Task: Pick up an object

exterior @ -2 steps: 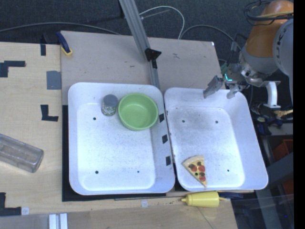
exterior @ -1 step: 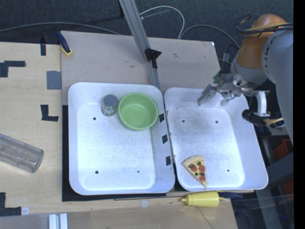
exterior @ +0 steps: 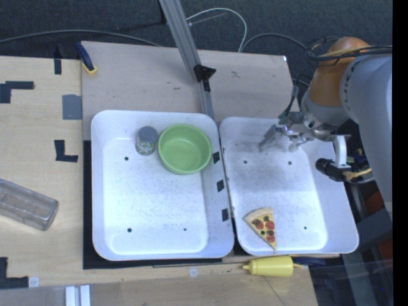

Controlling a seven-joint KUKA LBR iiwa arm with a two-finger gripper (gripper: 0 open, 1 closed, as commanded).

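Pizza slice (exterior: 262,225), a toy wedge with yellow topping, red dots and a tan crust, lies near the front of the right bin (exterior: 331,231). Gripper (exterior: 280,138) hangs over that bin's back part, fingers spread apart, gripping nothing. Left bin (exterior: 115,234) has a green bowl (exterior: 185,148) touching a small can (exterior: 146,140); no writing is readable.

A clear plastic container (exterior: 25,204) lies at the left edge of the frame. A yellow bottle (exterior: 270,266) lies at the bottom, below the right bin. A metal pole (exterior: 182,34) crosses the top centre.
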